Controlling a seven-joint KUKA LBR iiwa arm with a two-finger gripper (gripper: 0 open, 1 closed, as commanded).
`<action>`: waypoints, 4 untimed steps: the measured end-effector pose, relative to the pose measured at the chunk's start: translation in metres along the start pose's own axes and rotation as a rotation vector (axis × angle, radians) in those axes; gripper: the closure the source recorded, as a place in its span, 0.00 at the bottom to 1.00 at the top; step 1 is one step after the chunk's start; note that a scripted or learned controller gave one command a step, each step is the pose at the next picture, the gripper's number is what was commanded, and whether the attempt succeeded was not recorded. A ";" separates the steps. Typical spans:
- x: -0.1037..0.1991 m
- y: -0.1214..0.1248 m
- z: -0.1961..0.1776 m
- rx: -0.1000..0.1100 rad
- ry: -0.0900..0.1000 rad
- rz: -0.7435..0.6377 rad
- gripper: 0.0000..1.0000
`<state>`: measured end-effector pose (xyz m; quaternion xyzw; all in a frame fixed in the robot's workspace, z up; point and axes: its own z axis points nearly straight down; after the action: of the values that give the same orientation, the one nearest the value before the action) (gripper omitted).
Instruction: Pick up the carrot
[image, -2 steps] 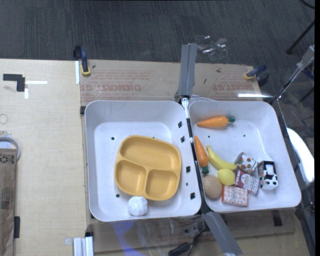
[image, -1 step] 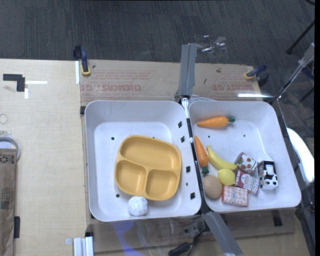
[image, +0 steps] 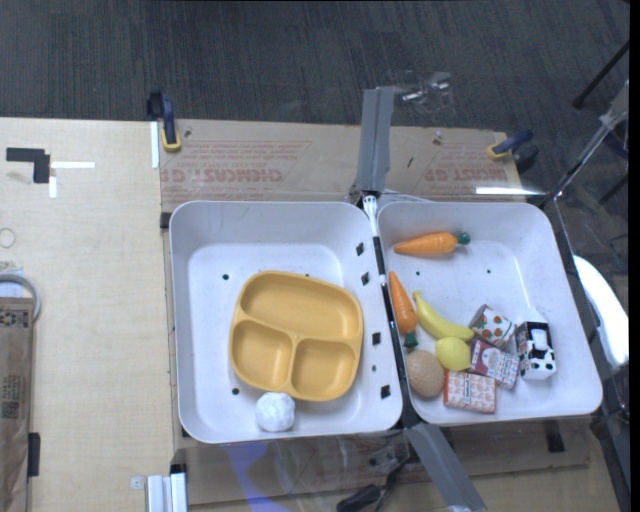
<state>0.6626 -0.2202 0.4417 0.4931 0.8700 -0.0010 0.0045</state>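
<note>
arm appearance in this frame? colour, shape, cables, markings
The arm appears as a pale grey, smooth, rounded casing with a glossy highlight, at the view's right edge beside the right bin. It is blurred, so markings and cables cannot be made out.

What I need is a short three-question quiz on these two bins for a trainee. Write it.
1. How many carrots lie in the right bin?
2. True or false: the white ball sits on the yellow plate.
3. Which fruit lies just right of the carrot along the right bin's left wall? A. banana B. apple C. grapes

Key
1. Two: one carrot lies near the far wall and the other carrot lies along the left wall.
2. False: the white ball lies on the floor of the left bin, beside the yellow plate.
3. A
</note>
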 end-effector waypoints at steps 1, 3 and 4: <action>0.000 0.002 -0.008 -0.001 -0.002 -0.003 1.00; 0.000 -0.003 0.000 0.001 0.008 -0.285 0.00; 0.012 -0.014 0.142 0.001 0.008 -0.321 0.00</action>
<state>0.6452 -0.2181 0.2993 0.3478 0.9376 -0.0001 0.0003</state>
